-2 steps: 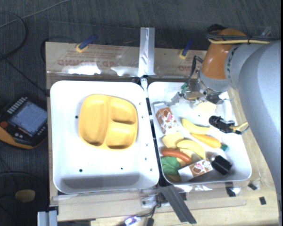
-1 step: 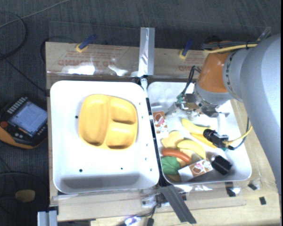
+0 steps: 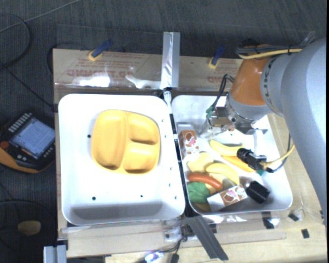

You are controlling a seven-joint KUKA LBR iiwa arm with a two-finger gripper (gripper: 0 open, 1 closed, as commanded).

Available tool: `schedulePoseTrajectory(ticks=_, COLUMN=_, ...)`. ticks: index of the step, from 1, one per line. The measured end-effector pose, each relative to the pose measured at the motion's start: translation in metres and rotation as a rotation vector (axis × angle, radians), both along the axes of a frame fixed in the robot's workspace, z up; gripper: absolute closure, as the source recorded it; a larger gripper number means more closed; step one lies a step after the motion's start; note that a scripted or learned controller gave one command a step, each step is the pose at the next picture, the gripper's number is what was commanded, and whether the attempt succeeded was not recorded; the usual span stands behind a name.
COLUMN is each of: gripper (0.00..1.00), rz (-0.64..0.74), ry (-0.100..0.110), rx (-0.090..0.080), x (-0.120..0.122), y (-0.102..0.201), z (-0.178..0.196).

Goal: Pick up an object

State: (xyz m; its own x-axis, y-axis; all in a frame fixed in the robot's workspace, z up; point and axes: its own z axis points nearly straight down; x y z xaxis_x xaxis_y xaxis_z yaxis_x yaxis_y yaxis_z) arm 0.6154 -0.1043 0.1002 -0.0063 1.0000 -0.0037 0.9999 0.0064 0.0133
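Still Searching: Arm Poised Over a Crowded Right Bin

No object is in hand yet, by my reading. The candidates lie heaped in the right bin: a banana, a red sausage-shaped toy, a green piece and small cartons, crowded at the near end, likely where they happened to drop. The gripper hangs over the far end, just beside the banana; whether it is spread or closed I cannot tell, and nothing shows in its grasp. In the left bin sits a yellow divided tray, well apart.
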Motion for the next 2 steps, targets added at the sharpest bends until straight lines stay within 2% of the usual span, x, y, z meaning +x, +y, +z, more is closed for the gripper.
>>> schedulePoseTrajectory(ticks=1, gripper=1.00, rz=0.235, ry=0.015, rx=-0.001, x=0.0054, y=0.0265, z=0.0835)
schedulePoseTrajectory(ticks=2, gripper=0.00, rz=0.235, ry=0.014, rx=-0.001, x=0.0054, y=0.0265, z=0.0835)
